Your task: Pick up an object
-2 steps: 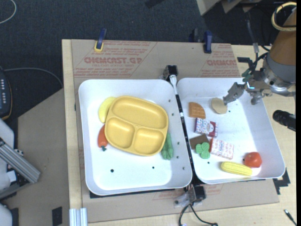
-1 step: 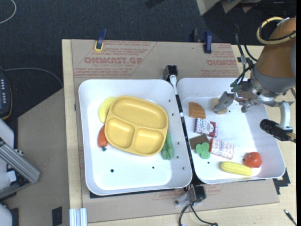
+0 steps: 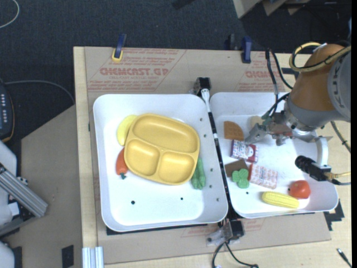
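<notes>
My gripper hangs over the back of the right bin, under the orange-banded wrist. Just left of it lies a brown flat piece. In front of it sits a red-and-white packet. Further forward are a dark brown block, a green toy and a second red-and-white packet. A yellow corn cob and a red tomato lie near the front rim. Nothing shows in the gripper's grasp.
The left bin holds a yellow divided tray, with a yellow banana and a red pepper at its left edge and a green vegetable at its right. A black fitting on the arm overhangs the right bin.
</notes>
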Motion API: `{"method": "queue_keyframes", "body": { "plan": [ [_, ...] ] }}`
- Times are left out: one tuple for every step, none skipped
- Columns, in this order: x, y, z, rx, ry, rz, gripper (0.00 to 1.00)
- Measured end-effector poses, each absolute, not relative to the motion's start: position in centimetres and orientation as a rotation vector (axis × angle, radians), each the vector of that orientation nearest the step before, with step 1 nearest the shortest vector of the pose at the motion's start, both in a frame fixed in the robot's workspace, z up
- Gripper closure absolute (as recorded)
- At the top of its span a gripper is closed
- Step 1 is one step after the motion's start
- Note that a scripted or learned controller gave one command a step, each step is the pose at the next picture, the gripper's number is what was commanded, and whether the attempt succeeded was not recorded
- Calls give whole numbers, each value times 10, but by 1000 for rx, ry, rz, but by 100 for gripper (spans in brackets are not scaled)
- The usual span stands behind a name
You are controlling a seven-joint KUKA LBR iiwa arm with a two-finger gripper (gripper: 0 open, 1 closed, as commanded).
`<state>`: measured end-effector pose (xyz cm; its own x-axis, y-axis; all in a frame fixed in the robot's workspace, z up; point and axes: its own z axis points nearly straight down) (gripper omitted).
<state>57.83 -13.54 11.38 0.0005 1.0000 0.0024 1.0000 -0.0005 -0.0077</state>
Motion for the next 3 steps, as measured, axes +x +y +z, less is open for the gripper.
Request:
{"method": "queue_keyframes", "body": {
  "plan": [
    [581, -135, 88, -2221, -2221, -7, 0],
    [584, -134, 102, -2227, -2226, -17, 100],
    [581, -144, 160, -2228, -2225, -5, 100]
  ]
}}
